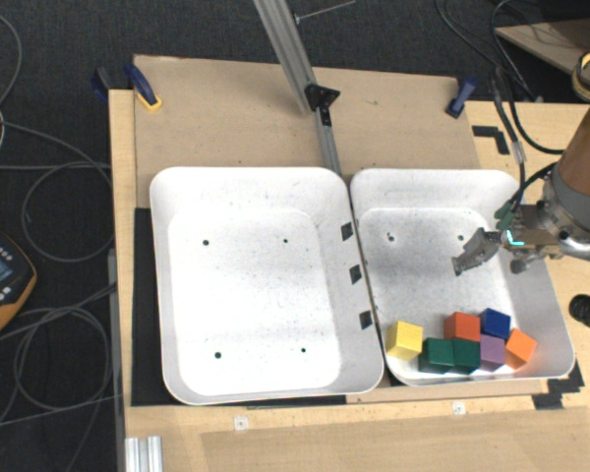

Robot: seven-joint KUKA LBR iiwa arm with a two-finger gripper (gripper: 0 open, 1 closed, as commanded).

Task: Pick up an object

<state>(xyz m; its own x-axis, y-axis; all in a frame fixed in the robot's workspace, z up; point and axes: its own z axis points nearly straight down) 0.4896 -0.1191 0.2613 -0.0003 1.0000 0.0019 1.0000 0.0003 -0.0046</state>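
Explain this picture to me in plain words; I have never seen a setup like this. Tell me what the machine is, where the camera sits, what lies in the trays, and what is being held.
One camera looks down at a slant on a wooden bench. Two shallow white plastic bins sit side by side: the left bin and the right bin. The grey robot arm reaches in from the right; its two-finger gripper hangs above the right bin with nothing between its fingers. Small blocks cluster at that bin's near edge: a yellow cube, green block, red-orange block, blue block, purple block and orange block.
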